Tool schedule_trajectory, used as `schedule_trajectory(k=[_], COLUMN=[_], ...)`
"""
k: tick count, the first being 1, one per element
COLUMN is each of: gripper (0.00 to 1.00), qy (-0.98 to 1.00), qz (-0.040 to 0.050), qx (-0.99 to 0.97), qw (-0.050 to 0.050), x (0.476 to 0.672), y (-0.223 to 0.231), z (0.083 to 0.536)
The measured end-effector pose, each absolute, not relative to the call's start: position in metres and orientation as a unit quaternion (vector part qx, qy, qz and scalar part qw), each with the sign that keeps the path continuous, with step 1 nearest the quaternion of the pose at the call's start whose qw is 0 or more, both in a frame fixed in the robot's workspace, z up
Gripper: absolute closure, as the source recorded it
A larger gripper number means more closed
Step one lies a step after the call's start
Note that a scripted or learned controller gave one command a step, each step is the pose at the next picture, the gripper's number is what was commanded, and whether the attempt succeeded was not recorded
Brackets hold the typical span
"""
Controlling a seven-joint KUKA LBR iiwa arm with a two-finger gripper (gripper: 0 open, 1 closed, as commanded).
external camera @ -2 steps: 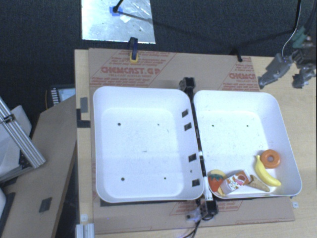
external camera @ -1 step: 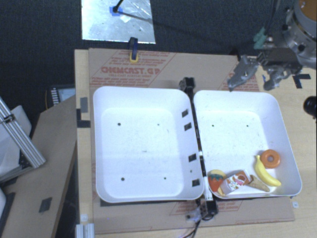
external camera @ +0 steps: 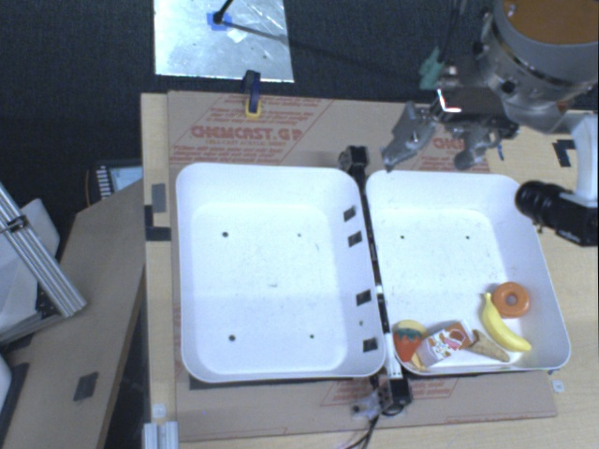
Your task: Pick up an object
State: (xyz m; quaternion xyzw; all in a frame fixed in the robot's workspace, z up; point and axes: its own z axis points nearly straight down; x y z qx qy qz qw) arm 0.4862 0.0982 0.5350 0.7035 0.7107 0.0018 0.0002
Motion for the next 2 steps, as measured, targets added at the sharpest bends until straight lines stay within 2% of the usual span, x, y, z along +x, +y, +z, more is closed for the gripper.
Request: schedule_trajectory(k=[1, 2], gripper=[0.00, 0.00], qy=[0.712, 0.711], qz=[0.0017, 0.0016], qx=[0.703, 0.703], qw=[-0.001, 0.000], x=[0.486, 0.486], y=[0.183, 0.238], z=[0.535, 0.535])
